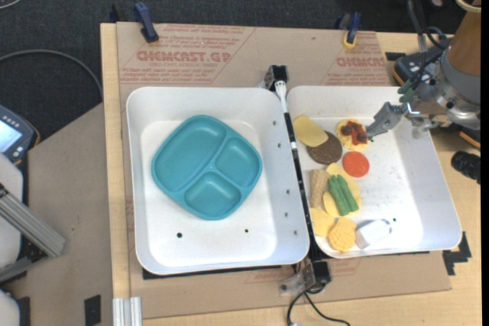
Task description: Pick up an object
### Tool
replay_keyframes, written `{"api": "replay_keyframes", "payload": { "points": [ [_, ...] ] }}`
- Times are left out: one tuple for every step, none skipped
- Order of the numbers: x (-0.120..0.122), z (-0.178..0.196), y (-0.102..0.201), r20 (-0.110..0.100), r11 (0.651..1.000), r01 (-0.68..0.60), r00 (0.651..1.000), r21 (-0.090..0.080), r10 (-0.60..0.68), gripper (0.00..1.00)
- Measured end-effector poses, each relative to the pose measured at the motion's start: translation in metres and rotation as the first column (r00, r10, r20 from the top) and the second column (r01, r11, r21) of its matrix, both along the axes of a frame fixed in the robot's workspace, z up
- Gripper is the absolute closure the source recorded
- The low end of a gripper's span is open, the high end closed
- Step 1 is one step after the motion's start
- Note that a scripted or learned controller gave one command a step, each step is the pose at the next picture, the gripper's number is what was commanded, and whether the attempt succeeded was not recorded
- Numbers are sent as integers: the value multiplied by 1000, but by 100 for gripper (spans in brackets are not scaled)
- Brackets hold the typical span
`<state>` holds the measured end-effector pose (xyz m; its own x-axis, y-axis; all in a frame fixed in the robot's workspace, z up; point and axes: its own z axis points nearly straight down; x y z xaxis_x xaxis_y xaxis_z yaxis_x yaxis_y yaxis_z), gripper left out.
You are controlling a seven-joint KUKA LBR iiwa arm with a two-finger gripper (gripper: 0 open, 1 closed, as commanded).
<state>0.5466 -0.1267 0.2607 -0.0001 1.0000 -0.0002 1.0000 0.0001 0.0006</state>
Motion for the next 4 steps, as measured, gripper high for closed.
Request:
{"api": "replay_keyframes", "payload": {
  "points": [
    [41, -182, -6, -5, 1000, 1, 1000, 3, -1, 0],
    [15, -77, 24, 8, 1000, -3, 1000, 0, 3, 0],
    [24, -88, -6, 2, 1000, 3, 1000, -2, -3, 0],
    [-24, -33, 39, -1, 1000, -3, 1000, 3, 3, 0]
  ]
}}
